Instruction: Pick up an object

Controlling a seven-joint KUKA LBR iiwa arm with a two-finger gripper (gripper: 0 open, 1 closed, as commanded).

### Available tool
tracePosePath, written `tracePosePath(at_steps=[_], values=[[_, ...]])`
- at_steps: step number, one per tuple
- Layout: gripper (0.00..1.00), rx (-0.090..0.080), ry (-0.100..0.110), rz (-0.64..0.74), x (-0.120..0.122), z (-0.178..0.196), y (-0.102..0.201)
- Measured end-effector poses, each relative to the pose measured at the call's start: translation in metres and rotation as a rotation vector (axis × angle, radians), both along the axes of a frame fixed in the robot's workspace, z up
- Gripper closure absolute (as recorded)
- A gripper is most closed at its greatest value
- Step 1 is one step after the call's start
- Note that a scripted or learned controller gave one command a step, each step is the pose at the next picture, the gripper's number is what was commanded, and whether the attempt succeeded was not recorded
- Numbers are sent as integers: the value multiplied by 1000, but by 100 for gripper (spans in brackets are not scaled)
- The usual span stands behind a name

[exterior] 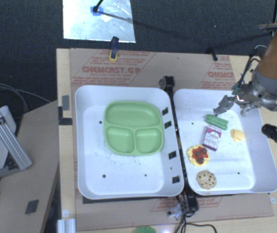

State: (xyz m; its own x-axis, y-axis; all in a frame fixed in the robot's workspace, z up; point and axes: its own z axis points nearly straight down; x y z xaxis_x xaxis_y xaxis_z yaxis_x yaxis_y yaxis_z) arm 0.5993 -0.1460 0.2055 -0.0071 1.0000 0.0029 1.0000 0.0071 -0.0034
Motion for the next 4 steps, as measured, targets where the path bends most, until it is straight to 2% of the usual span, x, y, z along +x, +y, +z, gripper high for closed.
tracePosePath(at_steps=[1, 2, 3, 4], values=[[0, -2, -1, -6, -28, -41, 8], [0, -2, -10, -9, -63, -122, 26], [0, -3, -13, -8, -81, -118, 3], [0, -4, -13, 1, 2, -120, 17]])
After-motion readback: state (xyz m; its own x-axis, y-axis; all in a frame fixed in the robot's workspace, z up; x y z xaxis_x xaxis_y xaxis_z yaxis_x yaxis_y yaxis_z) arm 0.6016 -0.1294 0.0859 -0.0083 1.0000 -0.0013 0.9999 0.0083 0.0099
